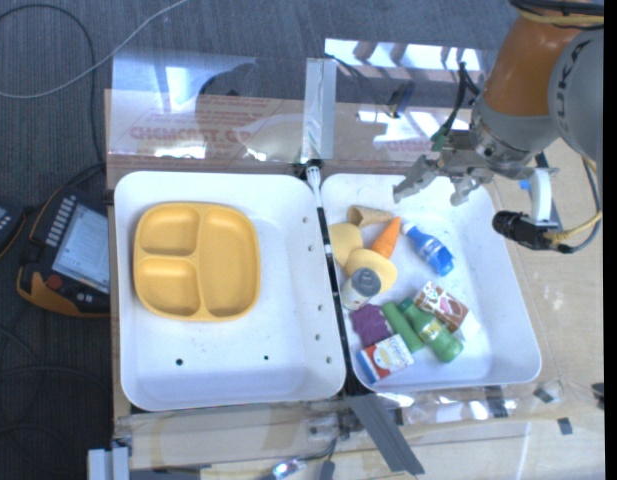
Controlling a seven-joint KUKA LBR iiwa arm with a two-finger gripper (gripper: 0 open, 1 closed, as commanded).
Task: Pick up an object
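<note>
My gripper (435, 187) hangs open above the back of the right bin (508, 298), its two fingers spread wide with nothing between them. Below it in that bin lie a blue bottle (429, 247), an orange carrot (385, 236), a tan cone (366, 215), a yellow piece (345, 238) and a yellow bottle with a grey cap (366, 275). Nearer the front are a purple piece (369, 323), two green bottles (420, 328), a brown carton (443, 306) and a red-and-white packet (388, 355).
A yellow divided plate (197, 260) lies in the left bin (218, 368). A clear panel (318, 108) stands behind both bins. A teach pendant (63, 253) rests on the floor at the left. The arm (533, 68) comes in from the upper right.
</note>
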